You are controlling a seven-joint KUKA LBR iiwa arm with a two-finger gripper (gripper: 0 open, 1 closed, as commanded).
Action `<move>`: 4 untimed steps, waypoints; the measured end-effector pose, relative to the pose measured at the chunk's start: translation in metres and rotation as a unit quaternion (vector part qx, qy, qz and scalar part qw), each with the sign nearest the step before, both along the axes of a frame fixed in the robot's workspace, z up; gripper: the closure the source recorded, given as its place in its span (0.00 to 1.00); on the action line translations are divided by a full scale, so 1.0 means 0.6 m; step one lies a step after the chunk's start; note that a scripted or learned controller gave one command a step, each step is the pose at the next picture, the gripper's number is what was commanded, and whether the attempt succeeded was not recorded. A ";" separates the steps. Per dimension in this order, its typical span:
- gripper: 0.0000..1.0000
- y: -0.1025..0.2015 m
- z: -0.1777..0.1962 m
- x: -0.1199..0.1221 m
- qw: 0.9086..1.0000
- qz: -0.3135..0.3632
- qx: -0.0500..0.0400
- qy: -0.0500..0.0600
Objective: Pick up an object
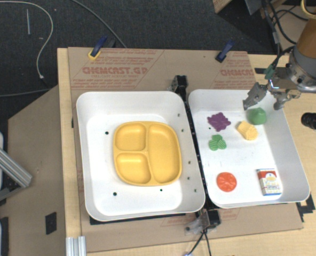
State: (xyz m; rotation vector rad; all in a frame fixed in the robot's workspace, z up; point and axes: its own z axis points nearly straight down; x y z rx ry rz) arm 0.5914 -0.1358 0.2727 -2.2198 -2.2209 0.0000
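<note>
Gripper above upper right bin, near its far right corner. Fingers spread wide, nothing between them. One finger left, one finger right, green ball just below the gap, apart from both tips as far as visible.

Right bin contents:
- Green ball: roundish, no clear long axis. Just beside yellow block, upper right of it, possibly touching.
- Yellow block: chunky, long axis running diagonal, upper left to lower right.
- Purple grape bunch: flat, irregular, left of the yellow block, apart from it. No clear pointing direction.
- Green leafy piece: just below the purple bunch, lobed, slightly wider than tall.
- Red-orange round piece: lower middle of bin, well apart from the rest, no long axis.
- Small box: red and white, lower right of bin, long axis roughly along the bin's near-far direction, red end facing far side, slightly tilted.

Left bin: yellow divided plate in the middle, three compartments, two small on left, one long on right.

Two blue clamps at the far edge of the cardboard sheet under the bins.
</note>
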 end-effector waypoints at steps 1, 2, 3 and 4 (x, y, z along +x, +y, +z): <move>0.00 0.004 -0.080 -0.016 1.000 0.000 0.001 0.003; 0.00 0.007 -0.185 -0.022 1.000 0.000 0.001 0.004; 0.00 0.022 -0.269 -0.015 1.000 0.000 0.001 0.003; 1.00 0.021 -0.244 -0.012 1.000 0.000 0.000 0.000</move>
